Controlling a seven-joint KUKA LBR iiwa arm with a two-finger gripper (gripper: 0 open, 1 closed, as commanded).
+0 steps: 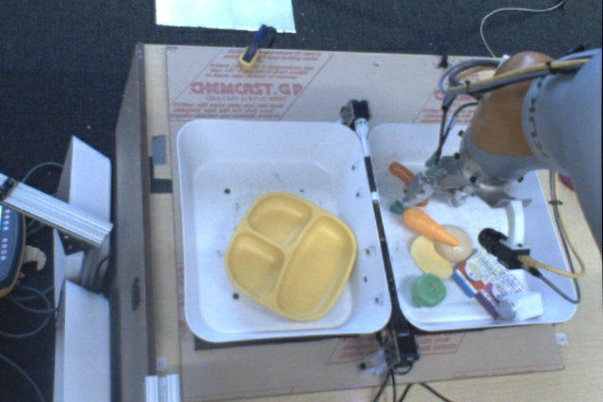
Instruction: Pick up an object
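My gripper (421,191) hangs over the right bin (556,297), how its jaws stand I cannot tell, with the carrot (430,227) just below, its long axis slanting down-right.

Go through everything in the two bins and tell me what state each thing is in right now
Yellow plate: right way up in the left bin, nothing on it.
Carrot: lying flat in the right bin.
Green round piece: resting on the bin floor.
Pale yellow disc: flat, partly under the carrot.
Small packet: lying flat near the front corner.
Gripper: low inside the right bin.
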